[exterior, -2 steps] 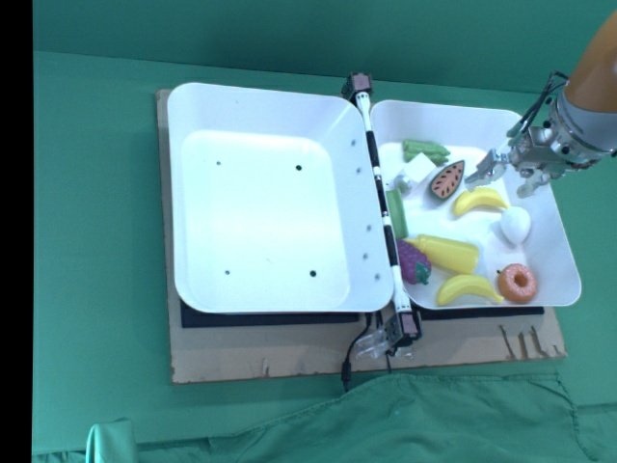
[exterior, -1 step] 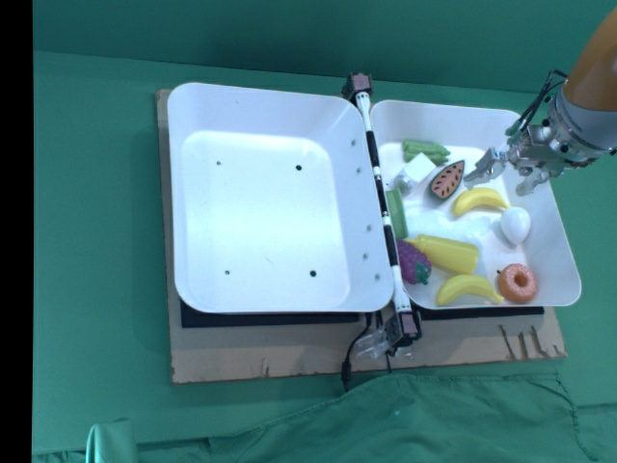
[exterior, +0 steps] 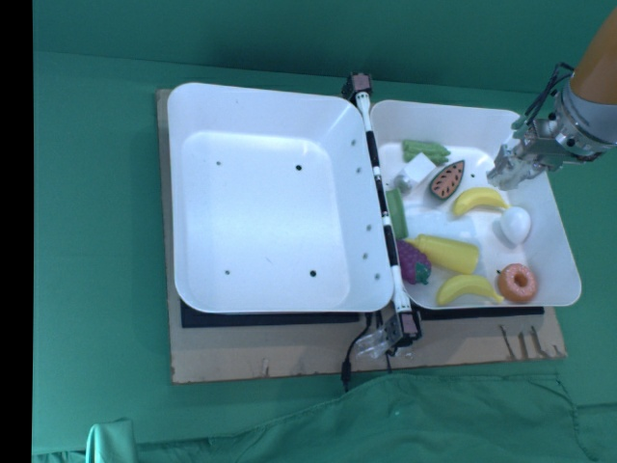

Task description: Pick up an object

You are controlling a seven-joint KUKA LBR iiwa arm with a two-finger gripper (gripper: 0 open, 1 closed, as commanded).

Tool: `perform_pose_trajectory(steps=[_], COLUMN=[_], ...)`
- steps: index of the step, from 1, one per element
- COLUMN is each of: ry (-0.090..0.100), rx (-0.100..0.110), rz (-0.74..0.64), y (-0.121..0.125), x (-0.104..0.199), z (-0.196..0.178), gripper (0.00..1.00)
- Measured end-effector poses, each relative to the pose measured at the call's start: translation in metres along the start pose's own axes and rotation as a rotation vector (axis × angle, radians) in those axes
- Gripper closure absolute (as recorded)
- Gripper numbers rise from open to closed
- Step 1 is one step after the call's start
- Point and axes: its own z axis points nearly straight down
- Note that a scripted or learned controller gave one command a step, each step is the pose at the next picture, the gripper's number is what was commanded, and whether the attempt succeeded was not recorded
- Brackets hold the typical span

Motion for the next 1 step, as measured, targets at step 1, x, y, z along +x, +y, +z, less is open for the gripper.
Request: perform_pose_trajectory(steps=[1], ry=[0.0], rx=[-0.007], rz=[-0.011], y=[0.1084], x=[0.013], z=[-0.042], gripper=[1.0])
